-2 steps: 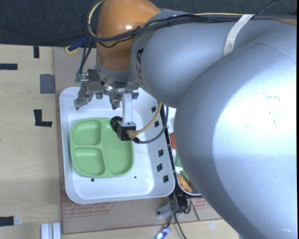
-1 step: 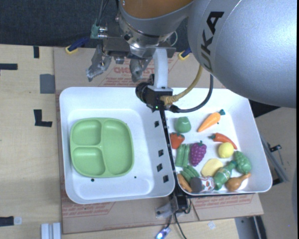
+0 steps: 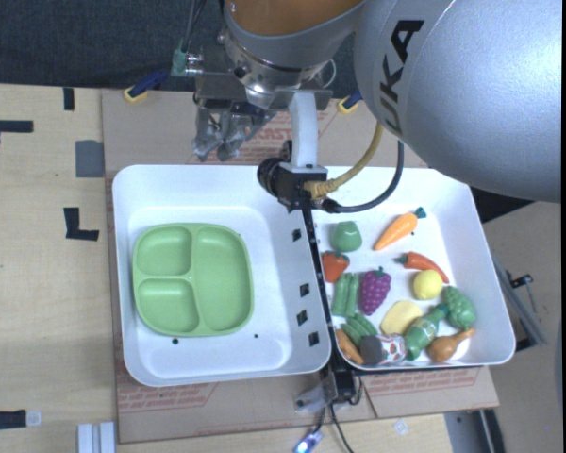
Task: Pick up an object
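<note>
Looming grey arm [image 3: 453, 64] holds its claw [image 3: 217, 140] (grip state unreadable) above the counter [image 3: 38, 300] beyond both bins, so aim squarely over the isolated carrot [image 3: 397, 230] before descending.

Toy fruits and vegetables [image 3: 396, 295] heaped in right bin [image 3: 481, 243].

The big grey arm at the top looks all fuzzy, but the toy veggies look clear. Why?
In the camera view the arm sits very near the lens, so it is soft and out of focus, with a bright sheen on its grey shell. The gripper is slightly blurred too. The toy vegetables, such as the carrot and grapes, lie down in the white bin, evenly lit and sharper.
</note>
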`<state>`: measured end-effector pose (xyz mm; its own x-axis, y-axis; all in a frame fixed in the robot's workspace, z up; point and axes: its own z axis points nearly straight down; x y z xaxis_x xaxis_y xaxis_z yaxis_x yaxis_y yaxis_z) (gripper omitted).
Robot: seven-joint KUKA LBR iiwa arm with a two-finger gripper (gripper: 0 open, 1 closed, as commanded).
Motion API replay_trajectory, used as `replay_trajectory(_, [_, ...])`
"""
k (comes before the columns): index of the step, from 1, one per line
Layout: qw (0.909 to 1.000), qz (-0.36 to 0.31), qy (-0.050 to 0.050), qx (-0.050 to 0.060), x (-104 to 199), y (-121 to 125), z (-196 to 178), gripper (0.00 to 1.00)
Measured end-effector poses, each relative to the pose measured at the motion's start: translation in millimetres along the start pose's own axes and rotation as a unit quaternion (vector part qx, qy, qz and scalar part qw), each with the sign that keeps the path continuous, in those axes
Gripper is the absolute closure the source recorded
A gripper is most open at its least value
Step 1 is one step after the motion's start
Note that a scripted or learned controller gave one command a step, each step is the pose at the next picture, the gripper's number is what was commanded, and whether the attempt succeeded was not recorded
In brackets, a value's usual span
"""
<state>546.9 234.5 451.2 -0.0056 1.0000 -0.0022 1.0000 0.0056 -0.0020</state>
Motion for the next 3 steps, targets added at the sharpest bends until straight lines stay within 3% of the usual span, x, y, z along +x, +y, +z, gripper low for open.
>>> replay_trajectory(1, [1.0000, 0.002, -0.003, 0.008, -1.6, -3.4, 180.3, 1.00])
replay_trajectory(2, [1.0000, 0.000, 0.000, 0.002, 0.2, -1.6, 160.6, 1.00])
replay_trajectory(3, [0.9999, 0.001, 0.004, -0.010, -1.7, 46.0, -30.5, 1.00])
